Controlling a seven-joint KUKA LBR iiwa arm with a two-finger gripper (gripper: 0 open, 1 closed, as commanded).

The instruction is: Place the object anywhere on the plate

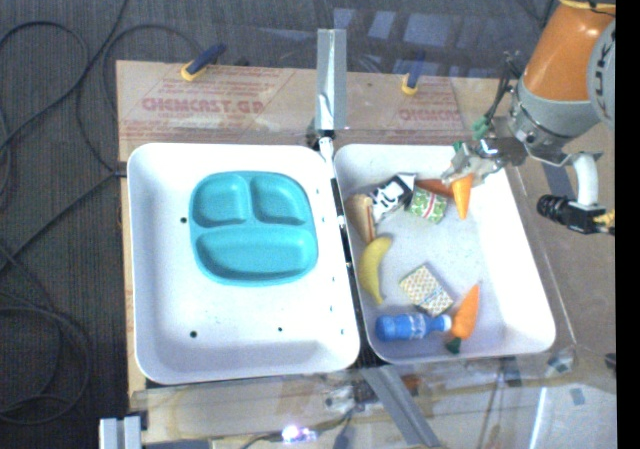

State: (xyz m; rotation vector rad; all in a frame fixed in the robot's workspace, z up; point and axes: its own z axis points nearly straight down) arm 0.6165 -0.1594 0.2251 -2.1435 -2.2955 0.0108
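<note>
The blue divided plate (255, 227) lies in the left white bin (160, 337). My gripper (466, 173) hangs over the back right part of the right bin (530, 287). It is shut on a small orange carrot (461, 197), whose top sits between the fingers and whose tip points down. The carrot hangs just right of a green and red carton (429, 205).
The right bin also holds a black and white carton (390, 194), a banana (374, 267), a patterned cracker block (425, 285), a blue bottle (410, 326), a second carrot (465, 312) and a brown sausage-like piece (362, 216). A metal divider post (328, 87) stands between the bins at the back.
</note>
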